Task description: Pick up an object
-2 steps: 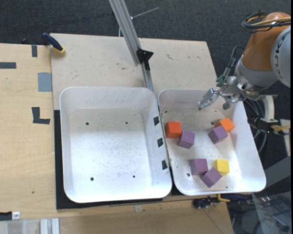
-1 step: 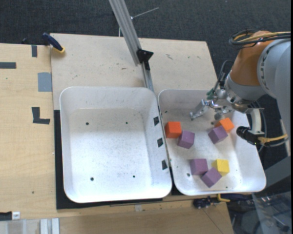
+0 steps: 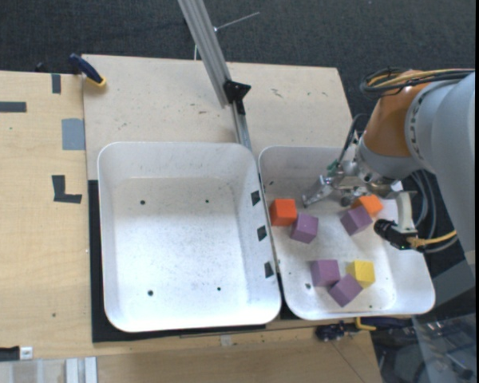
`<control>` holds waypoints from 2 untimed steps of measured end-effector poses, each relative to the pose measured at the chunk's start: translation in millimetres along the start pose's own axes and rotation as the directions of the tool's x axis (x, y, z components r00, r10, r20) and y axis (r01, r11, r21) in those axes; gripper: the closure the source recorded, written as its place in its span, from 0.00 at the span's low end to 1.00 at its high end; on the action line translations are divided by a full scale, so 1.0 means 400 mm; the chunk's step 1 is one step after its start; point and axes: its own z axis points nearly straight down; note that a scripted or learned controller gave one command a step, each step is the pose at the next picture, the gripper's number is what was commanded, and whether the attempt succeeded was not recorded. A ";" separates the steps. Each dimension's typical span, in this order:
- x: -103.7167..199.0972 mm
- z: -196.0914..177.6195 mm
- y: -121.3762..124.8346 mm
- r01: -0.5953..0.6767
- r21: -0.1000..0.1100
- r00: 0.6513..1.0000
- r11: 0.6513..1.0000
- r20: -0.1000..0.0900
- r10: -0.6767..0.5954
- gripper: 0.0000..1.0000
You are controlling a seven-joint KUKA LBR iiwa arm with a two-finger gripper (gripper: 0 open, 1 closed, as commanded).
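Observation:
The right bin (image 3: 303, 159) holds several small cubes. An orange cube (image 3: 284, 211) lies near its left wall, with a purple cube (image 3: 304, 228) just beside it. Another purple cube (image 3: 355, 219) and a second orange cube (image 3: 370, 205) lie close under the arm's wrist. Near the front sit two purple cubes (image 3: 325, 271) (image 3: 345, 290) and a yellow cube (image 3: 364, 273). My gripper (image 3: 323, 190) hangs low over the middle of the right bin, just right of and above the first orange cube. I see nothing held in it.
The left bin (image 3: 112, 214) stands beside the right one, sharing a raised rim. A slanted metal rail (image 3: 211, 46) runs down to the bins' back edge. Black cables (image 3: 419, 214) loop by the right bin's right wall.

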 end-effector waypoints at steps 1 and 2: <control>0.002 -0.033 0.004 0.002 -0.004 1.000 1.000 0.000 -0.002 1.00; 0.028 -0.154 0.004 0.001 -0.010 1.000 1.000 0.000 -0.001 1.00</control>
